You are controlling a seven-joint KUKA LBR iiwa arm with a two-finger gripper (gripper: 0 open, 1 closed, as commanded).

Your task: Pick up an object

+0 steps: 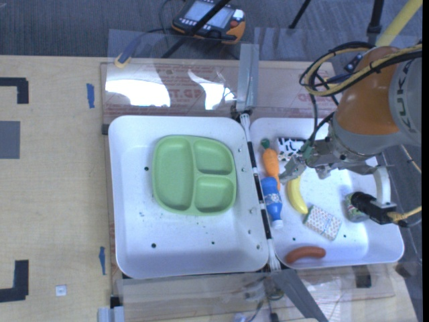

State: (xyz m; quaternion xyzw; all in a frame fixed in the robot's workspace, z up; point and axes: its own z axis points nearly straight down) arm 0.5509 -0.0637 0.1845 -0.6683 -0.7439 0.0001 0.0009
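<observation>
Claw (299,167) low in right bin (385,247), just above banana (297,195), beside carrot (269,161) and blue bottle (271,200); open or clenched, cannot tell; green divided plate (194,174) in left bin (127,206)

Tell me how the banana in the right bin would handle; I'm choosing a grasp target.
The banana looks like smooth, rigid toy plastic, so probably light and slippery. Its curved, rounded body may rock or swivel if pushed. The carrot and blue bottle lie close, so pushing could jostle them.

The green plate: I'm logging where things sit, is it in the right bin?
No, the green plate lies in the left bin.
</observation>
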